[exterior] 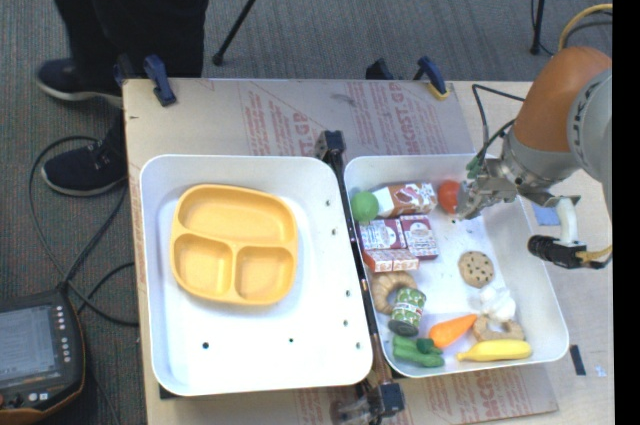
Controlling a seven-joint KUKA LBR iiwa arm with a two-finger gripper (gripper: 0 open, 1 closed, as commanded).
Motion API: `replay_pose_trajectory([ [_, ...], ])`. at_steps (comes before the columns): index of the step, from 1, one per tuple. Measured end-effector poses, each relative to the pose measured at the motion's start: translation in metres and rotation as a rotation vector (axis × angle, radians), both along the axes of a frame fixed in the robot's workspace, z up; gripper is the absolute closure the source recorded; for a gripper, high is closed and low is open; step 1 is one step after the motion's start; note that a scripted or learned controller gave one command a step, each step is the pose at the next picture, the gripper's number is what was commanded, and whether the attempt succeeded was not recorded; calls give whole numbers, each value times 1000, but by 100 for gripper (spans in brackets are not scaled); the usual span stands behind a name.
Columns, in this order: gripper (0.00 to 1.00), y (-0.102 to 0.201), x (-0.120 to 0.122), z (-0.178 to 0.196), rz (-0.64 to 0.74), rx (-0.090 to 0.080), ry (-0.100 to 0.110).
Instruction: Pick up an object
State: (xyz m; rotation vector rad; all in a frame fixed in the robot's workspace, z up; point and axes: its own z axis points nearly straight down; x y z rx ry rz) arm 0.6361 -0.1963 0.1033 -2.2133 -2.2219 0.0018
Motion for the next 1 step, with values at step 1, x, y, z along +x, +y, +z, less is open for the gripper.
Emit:
replay_pose_trajectory([
  [1,0,0,0,0,0,0,0],
])
